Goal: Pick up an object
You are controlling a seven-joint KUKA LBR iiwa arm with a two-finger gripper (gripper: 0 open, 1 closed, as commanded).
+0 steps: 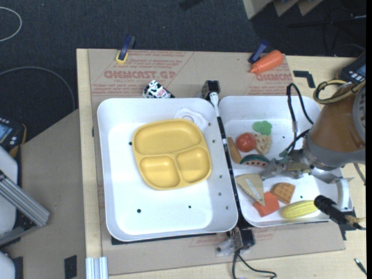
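Observation:
The right bin (273, 104) holds several toy foods: a red tomato (245, 141), a green leafy piece (262, 127), a brown sausage-like piece (234, 150), a watermelon slice (251, 160), a pale wedge (251, 186), an orange-red block (267, 204), a waffle-like square (283, 192) and a yellow corn cob (299, 209). My gripper (272, 168) reaches in from the right and sits low in this bin, just right of the watermelon slice and above the waffle square. I see nothing clearly held in it.
The left bin (110, 156) holds a yellow divided plate (171, 154). Beyond the bins, an orange carrot toy (267, 62), a black-and-white toy (156, 90) and a yellow-blue clip (124, 50) lie on the board. Black cables run over the right bin's far right side.

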